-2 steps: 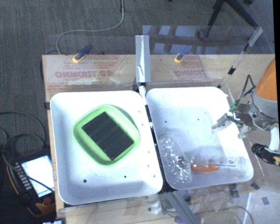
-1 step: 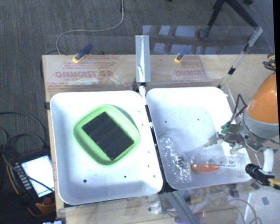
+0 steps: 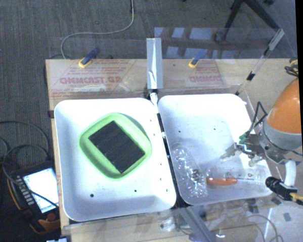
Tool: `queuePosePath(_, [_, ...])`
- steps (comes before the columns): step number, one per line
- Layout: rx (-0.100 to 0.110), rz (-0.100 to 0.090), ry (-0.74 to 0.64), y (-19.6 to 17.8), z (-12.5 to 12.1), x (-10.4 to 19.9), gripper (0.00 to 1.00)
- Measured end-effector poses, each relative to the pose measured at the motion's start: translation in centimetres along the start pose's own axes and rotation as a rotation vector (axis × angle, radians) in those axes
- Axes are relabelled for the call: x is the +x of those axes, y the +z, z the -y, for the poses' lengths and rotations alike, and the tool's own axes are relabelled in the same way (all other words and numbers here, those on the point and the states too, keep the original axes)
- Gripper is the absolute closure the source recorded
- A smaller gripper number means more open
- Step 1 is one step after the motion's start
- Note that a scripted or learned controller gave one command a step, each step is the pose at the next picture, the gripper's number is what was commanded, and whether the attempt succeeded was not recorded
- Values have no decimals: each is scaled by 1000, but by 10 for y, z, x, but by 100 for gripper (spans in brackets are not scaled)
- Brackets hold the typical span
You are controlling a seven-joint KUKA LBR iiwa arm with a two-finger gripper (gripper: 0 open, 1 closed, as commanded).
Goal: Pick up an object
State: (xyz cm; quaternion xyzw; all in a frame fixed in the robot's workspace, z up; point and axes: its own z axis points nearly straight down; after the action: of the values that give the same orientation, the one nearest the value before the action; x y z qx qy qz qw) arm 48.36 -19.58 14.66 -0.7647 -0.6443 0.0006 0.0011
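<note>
Two bins lying side by side: green dish (image 3: 116, 144) in the left bin (image 3: 74, 198), orange tool (image 3: 221, 180) in the right bin (image 3: 202, 115). Gripper (image 3: 242, 149) hovering at right bin's right side; grip state unclear.

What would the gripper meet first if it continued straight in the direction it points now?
Probably the orange-handled tool on the right bin floor, lying below-left of the gripper; depth is hard to judge from this slanted view.

A pale wooden bench (image 3: 63, 79) carries two shallow white bins touching side by side: the left bin (image 3: 74, 198) and the right bin (image 3: 216, 107); two yellow-and-blue clamps (image 3: 89, 57) sit at its far edge; an upright metal post (image 3: 154, 62) stands between them.
</note>
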Motion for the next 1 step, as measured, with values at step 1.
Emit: queuePosePath(1, [-15, 4, -134, 55, 7, 65, 0])
